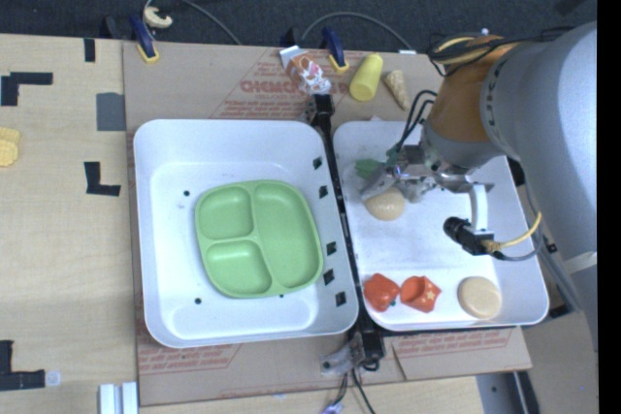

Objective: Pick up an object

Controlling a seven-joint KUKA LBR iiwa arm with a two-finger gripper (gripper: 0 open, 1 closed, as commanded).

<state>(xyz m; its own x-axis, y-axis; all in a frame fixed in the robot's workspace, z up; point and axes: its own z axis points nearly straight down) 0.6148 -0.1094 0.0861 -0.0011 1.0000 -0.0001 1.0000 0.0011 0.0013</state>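
Observation:
My gripper [400,181] hangs low over the upper left part of the right bin [524,301]. A pale beige rounded object [384,206] lies right under its tip, touching or nearly touching it. A small green item [368,169] sits just left of the gripper. Along the bin's front edge lie two red pieces [381,291] [421,293] and a tan round bun-like object [479,297]. The arm's wrist hides how the gripper grips.
The left bin [160,160] holds a green divided plate [258,237]. Behind the bins on the cardboard lie a yellow cylinder [366,78], a cone-shaped item [397,88] and a small wrapped packet [305,69]. Blue clamps [145,40] hold the board's far edge.

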